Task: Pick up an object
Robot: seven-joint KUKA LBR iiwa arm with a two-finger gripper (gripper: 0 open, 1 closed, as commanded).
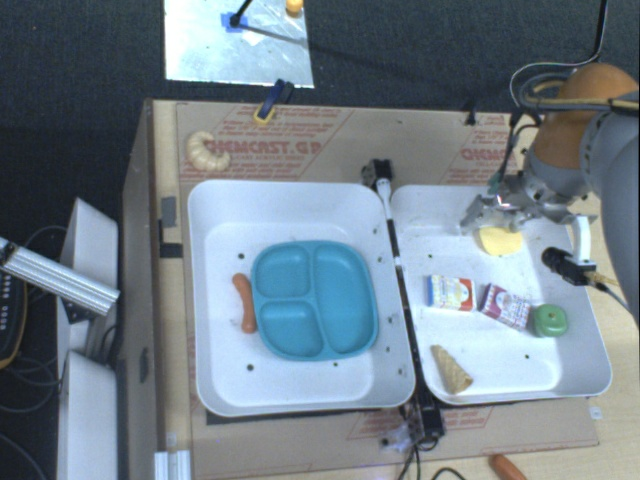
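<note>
My gripper (pixel 497 208) hangs low over the back of the right bin (pixel 580 373), reaching in from the right. Just in front of it a pale yellow piece (pixel 502 241) lies on the bin floor, touching or nearly touching the gripper's tip. Further forward in the same bin lie a small white, red and blue carton (pixel 450 292), a maroon carton (pixel 505 306), a green round object (pixel 549 319) and a tan cone (pixel 451 368). In the left bin (pixel 215 228) rests a blue divided plate (pixel 313 298) with an orange sausage (pixel 244 302) beside its left edge.
A black divider clamp (pixel 379 174) sits at the back where the bins meet. On the cardboard behind the bins lie a beige peanut-shaped item (pixel 207 149) and a blue and yellow clip (pixel 270 101). A black part of the arm (pixel 566 263) juts over the right bin's right side.
</note>
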